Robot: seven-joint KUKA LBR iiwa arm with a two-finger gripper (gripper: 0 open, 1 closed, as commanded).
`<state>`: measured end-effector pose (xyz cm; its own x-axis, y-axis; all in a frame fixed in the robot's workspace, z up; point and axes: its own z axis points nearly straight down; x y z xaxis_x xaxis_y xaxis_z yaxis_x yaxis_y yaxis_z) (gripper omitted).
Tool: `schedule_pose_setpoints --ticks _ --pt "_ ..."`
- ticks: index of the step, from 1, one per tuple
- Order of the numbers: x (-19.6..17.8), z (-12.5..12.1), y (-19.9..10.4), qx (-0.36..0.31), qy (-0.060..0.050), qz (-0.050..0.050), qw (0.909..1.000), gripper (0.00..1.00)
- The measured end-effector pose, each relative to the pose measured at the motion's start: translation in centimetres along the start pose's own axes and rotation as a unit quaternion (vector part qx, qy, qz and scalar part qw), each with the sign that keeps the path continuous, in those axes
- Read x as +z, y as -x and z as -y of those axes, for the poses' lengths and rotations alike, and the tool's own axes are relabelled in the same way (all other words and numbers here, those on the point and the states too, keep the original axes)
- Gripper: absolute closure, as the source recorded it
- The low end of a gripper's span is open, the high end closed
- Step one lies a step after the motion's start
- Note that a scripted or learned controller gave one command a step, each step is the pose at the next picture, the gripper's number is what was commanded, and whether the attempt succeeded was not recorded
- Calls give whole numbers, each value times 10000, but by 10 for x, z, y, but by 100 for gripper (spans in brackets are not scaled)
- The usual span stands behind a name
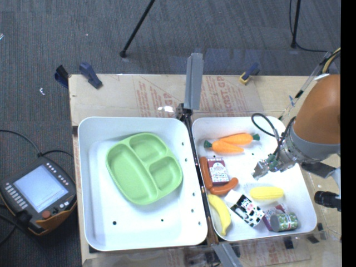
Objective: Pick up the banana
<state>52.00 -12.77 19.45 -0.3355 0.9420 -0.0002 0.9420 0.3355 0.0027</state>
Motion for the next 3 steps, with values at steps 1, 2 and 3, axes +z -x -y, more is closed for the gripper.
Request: schedule_pose_setpoints --ticks 1,2,3 --pt "3 2 0 16 -27 -12 10000 0" --pt "90 66 49 1088 -37 -18 9941 0" --pt "68 70 64 1312 -34 -18 9913 0"
